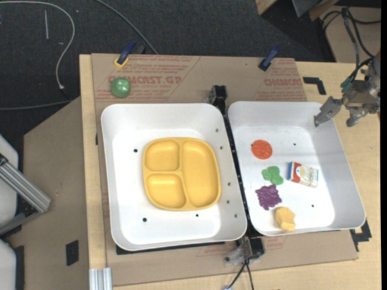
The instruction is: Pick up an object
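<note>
fingers (338, 115) spread open, gripping nothing, at right bin's (344, 162) far rim | nearest target: orange disc (261, 149), down-left of fingers | likely light, stiff, flat, slippery | pinch across its edges, not the face

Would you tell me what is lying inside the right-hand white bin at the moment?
Inside the right bin lie an orange disc, a green piece, a purple piece, a yellow piece and a small printed packet. Whatever is beneath them is covered.
</note>
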`<state>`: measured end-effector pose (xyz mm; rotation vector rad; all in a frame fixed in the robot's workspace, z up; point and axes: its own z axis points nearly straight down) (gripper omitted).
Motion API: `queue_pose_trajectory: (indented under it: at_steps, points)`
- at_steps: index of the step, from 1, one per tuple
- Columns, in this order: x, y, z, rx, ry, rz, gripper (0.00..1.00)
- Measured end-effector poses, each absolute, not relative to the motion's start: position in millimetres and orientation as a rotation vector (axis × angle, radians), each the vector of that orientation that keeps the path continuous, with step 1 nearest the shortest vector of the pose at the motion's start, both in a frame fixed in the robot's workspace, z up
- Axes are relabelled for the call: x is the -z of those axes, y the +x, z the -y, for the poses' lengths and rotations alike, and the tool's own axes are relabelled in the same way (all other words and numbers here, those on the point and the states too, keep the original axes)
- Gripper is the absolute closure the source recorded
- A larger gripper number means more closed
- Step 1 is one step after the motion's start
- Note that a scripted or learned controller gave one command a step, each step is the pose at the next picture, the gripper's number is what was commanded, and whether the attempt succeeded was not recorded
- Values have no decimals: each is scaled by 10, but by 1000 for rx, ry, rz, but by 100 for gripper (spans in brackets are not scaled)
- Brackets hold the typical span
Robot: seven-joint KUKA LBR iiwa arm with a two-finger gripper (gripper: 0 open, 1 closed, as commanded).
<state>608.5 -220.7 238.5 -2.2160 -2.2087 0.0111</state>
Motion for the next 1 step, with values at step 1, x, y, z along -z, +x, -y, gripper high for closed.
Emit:
queue_pose_trajectory:
  at_steps: [1]
  points:
    - [-2470, 6113, 2199, 0, -2220, 2222, 0]
